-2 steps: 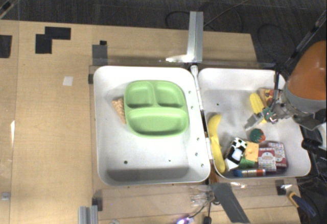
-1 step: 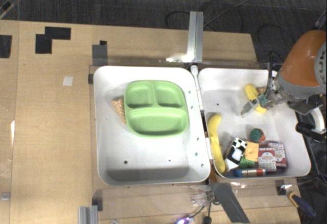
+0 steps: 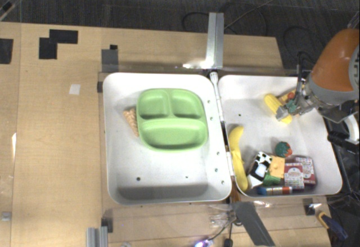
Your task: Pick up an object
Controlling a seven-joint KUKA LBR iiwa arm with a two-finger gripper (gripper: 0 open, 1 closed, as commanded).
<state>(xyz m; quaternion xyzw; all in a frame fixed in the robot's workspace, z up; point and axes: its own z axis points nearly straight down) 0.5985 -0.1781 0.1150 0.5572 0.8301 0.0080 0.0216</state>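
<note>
Camera view from above the bench, so going across from the left. The left bin (image 3: 112,128) has a green divided plate (image 3: 170,119) sitting roughly in its middle, with some tan waffle-looking thing (image 3: 131,121) poking out from under the plate's left edge. Nothing I'd go for there.

The right bin (image 3: 247,94) is where the action is. A banana (image 3: 236,153) lies along its left wall, long axis running from mid-wall down toward the near-left corner. Along the near edge there's a pile: a black-and-white toy (image 3: 260,165), a small orange block (image 3: 277,167), a red printed box (image 3: 298,171), markers in front, and a green-and-red round thing (image 3: 283,148) just behind them.

The one that matters is the yellow corn-like toy (image 3: 274,105) up near the far edge of the right bin, right of centre. Its long axis runs diagonally, from upper left to lower right, and its right end sits right at the gripper (image 3: 291,107), so the target lies just to the tool's left, practically touching. Whether the tips are around it or merely beside it, I honestly can't tell from this angle, and I can't make out if they're spread or pinched either.

The arm (image 3: 337,68) comes in over the bin's right wall, orange band high, wrist angled down and left toward the corn. My guess is we're at the grasp itself.
</note>
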